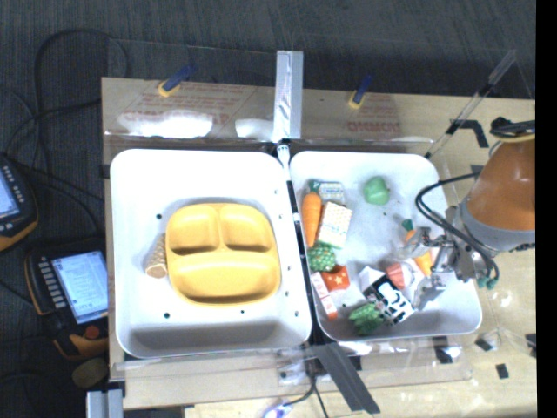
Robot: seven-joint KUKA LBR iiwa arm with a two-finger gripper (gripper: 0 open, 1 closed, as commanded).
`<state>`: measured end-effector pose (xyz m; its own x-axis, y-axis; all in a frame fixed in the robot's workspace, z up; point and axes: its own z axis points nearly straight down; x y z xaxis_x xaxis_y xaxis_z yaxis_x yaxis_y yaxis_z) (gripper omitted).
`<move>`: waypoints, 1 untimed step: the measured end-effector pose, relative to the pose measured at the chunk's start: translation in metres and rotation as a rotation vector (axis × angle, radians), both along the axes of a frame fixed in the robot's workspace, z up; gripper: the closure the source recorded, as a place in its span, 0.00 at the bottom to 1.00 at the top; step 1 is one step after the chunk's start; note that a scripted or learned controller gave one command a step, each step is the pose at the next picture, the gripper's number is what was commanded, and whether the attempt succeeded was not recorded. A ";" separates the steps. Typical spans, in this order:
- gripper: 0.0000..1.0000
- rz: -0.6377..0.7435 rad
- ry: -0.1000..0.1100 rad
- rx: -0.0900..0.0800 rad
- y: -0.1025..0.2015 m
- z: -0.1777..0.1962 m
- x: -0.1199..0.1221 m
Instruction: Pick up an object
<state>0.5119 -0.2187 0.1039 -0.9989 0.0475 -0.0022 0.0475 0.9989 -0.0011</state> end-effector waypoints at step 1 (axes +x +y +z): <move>0.00 -0.038 -0.008 -0.003 0.027 -0.014 0.037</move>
<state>0.5486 -0.1916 0.0902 -0.9963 0.0856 -0.0101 0.0857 0.9963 -0.0036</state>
